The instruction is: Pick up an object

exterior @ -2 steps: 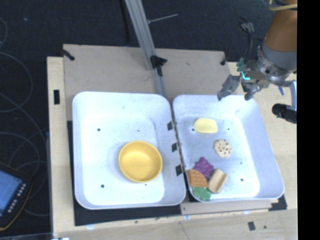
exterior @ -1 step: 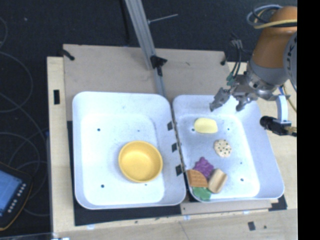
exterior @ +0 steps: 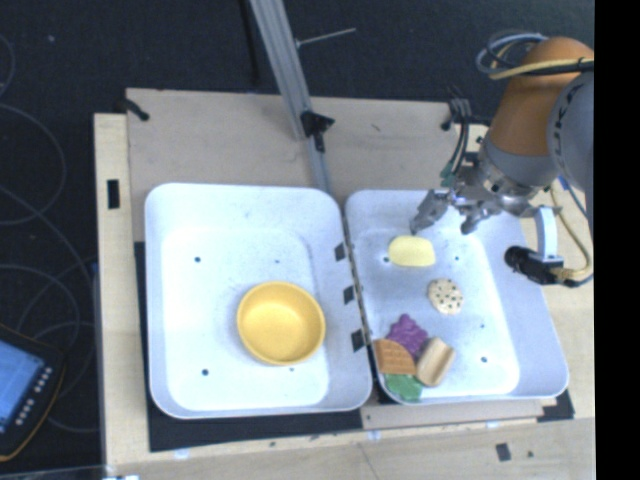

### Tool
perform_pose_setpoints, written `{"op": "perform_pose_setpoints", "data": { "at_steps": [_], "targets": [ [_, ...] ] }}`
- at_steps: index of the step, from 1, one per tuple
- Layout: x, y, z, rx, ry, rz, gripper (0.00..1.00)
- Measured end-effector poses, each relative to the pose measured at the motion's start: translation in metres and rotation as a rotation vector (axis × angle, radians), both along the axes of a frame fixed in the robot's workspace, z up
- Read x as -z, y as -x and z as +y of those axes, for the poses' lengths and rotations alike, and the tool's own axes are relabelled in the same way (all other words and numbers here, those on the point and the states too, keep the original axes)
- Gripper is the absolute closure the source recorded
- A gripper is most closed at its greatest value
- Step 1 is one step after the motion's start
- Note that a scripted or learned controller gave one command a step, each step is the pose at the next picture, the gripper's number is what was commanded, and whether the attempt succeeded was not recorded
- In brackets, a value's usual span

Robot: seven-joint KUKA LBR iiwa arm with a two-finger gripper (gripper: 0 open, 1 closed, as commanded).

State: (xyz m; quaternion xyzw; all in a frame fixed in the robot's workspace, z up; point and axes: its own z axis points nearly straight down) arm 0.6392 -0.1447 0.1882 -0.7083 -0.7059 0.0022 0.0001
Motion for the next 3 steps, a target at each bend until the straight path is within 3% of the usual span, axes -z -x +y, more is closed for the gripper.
{"op": "perform_pose_setpoints", "data": {
  "at_steps": [1, 2, 3],
  "targets": [
    [0.060, -0.006, -0.004, 0.001, 0.000, 0.001, 0.00],
    [0.044, -0.008, -0.005, 0.003, -0.001, -0.007, 1.00],
    [-0.021, -0.013, -0.006, -0.004, -0.002, -0.012, 1.00]
  ]
}}
